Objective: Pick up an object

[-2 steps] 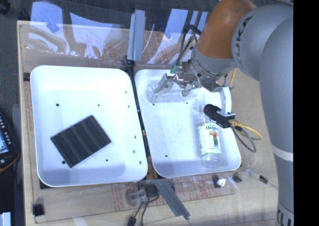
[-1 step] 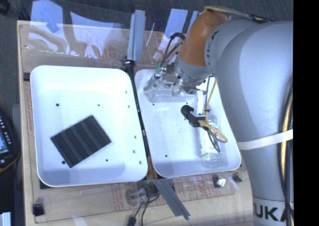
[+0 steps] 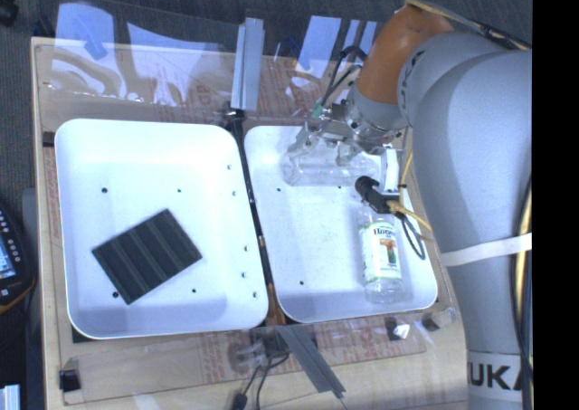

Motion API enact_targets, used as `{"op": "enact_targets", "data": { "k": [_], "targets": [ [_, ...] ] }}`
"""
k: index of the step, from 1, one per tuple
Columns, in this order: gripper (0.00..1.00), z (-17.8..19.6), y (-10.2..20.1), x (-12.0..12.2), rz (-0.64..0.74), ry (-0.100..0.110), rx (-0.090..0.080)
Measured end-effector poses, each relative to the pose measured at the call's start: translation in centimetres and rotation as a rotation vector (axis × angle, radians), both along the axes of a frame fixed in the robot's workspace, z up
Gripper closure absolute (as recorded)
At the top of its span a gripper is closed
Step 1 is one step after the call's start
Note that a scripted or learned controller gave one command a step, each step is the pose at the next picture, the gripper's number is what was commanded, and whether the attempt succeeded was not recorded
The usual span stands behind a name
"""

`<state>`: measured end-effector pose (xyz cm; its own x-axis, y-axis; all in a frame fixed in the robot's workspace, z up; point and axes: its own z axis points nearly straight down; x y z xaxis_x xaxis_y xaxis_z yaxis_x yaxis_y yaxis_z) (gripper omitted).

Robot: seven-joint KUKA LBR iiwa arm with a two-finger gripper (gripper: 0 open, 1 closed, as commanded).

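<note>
The arm (image 3: 470, 128) came in from the right and was bent down over the far end of the right bin (image 3: 308, 300). Its jaws (image 3: 318, 157) sat low against the far wall of that bin, in a clear plastic-looking housing, and honestly I couldn't tell whether they were apart or together, the see-through bits just blurred into the white.

A small clear bottle (image 3: 382, 259) with a green and white label lay on its side along the right edge of the same bin, cap end pointing toward the jaws, but apart from them. Nothing was visibly between them.

Over in the left bin (image 3: 81, 155) a flat dark ribbed pad (image 3: 147, 255) lay at an angle near the front. Both bins sat side by side on the worktop (image 3: 362, 363).
</note>
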<state>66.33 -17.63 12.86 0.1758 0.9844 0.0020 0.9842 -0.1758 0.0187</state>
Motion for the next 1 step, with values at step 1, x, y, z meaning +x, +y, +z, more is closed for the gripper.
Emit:
{"op": "enact_targets", "data": {
  "k": [1],
  "targets": [
    [0.00, -0.99, 3.19, 0.54, 0.250, -0.022, -0.024]
  ]
}}
